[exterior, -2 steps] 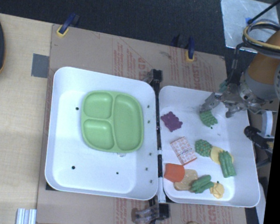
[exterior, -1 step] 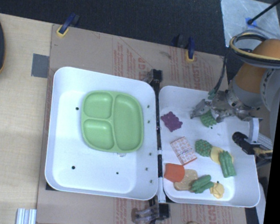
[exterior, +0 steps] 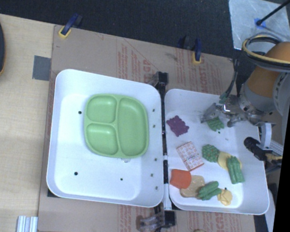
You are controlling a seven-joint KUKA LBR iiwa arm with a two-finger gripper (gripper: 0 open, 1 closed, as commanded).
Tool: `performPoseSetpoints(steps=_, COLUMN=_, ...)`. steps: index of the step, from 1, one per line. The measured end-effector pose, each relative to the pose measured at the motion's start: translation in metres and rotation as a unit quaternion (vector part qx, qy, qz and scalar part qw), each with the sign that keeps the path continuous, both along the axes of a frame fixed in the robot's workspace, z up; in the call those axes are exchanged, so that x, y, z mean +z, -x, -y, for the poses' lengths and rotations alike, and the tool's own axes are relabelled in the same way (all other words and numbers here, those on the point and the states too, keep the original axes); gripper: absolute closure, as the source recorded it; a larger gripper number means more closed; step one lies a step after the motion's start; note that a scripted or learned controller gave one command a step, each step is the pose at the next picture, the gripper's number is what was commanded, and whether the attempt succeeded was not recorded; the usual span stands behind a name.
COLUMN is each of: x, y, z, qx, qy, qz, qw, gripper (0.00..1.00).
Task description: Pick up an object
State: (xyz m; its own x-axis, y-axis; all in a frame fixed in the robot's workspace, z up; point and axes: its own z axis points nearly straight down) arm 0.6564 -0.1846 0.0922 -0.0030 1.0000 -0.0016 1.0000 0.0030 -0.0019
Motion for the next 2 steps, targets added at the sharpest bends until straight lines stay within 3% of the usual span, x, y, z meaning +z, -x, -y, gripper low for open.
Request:
performPoseSetpoints(steps=1, x=0.0, y=0.0, z=-0.04, qx=0.003, qy=-0.0013, qz=-0.002, qw=1.0, gripper=0.0)
performPoseSetpoints(steps=2, x=0.0, y=0.039, z=-0.092, qx=0.004, qy=-0.0017, qz=-0.003, qw=1.0, gripper=0.0)
